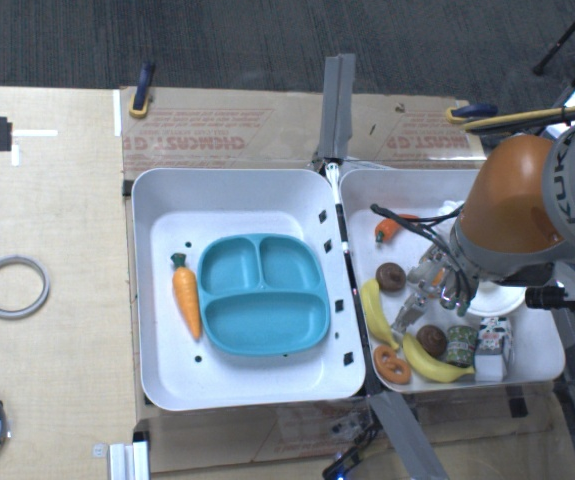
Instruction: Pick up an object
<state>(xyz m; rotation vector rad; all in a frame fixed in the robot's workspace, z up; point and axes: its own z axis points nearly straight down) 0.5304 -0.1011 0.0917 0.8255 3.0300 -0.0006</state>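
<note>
A carrot lies left of the tray in the left bin.

- Yellow banana lies lengthwise just left of the gripper.
- Brown round object sits just above the fingers.
- Second banana curves below the gripper.
- Brown pretzel-like piece lies below and slightly left.
- Dark brown lump rests just right of the tips.

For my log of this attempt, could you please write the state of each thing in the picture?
hand: low inside the right bin, above the food.
carrot: lying in the left bin, beside the tray.
blue tray: flat, compartments bare.
bananas: lying along the right bin's near-left corner.
pretzel: lying beside the bananas.
tape roll: flat on the bench.
</note>
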